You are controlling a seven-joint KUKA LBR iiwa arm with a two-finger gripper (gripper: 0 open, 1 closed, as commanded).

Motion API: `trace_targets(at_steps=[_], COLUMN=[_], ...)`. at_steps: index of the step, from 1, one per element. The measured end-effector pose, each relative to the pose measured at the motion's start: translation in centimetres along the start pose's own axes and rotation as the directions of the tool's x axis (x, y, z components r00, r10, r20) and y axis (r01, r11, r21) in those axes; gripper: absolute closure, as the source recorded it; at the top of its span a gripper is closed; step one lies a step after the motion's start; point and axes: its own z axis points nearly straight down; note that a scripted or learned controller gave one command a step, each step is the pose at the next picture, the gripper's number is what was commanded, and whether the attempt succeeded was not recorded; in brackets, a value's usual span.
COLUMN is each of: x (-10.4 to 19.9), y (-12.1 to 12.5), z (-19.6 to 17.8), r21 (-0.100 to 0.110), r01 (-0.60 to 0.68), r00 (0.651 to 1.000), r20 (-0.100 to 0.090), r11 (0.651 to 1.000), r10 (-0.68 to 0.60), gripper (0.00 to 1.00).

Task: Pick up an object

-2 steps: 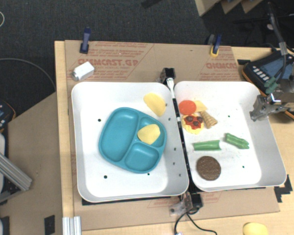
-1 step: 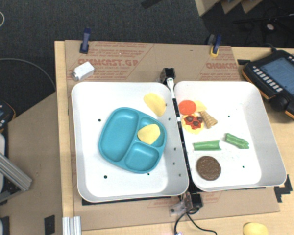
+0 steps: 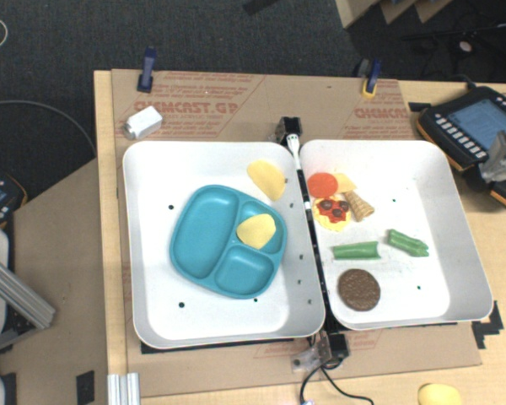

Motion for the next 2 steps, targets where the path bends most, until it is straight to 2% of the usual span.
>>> trace_targets(at_steps=[1, 2], x=[6.6, 7.6], y=[2.8, -0.2], z=[-9.6, 0.8], r21=[-0.022, 0.003], r01=[0.01, 0.001], r00=[1.0, 1.0], r20=[0.002, 0.0], r11=[1.0, 1.0], r10=[-0.01, -0.001], gripper=[1.0, 1.0])
